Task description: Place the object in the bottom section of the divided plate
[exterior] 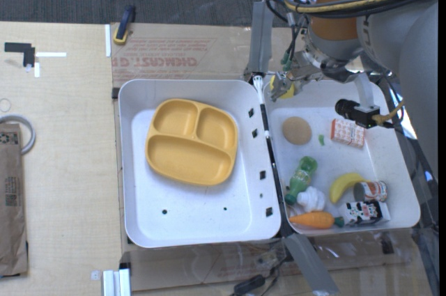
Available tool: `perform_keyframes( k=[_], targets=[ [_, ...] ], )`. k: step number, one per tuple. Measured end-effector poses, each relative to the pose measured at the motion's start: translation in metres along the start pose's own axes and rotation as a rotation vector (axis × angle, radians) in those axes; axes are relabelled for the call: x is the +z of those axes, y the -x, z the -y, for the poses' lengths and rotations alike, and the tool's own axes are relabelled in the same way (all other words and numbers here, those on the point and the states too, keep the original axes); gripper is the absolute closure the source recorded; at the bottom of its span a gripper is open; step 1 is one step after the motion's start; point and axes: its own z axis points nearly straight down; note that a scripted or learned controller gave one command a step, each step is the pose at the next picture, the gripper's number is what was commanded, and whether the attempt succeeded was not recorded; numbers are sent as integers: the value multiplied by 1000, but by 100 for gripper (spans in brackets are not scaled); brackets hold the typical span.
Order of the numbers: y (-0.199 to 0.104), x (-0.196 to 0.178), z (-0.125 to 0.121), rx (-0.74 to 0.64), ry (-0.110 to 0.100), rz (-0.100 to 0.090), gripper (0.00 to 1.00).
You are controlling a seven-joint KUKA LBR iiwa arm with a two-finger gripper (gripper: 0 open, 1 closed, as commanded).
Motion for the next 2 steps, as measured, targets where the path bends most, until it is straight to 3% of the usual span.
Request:
perform_keyframes(
  k=[1,2],
  targets=[
    [-40,-94,-12,-29,1,2,100],
    [-96,-38,-28,-139,-1,1,100]
  ],
)
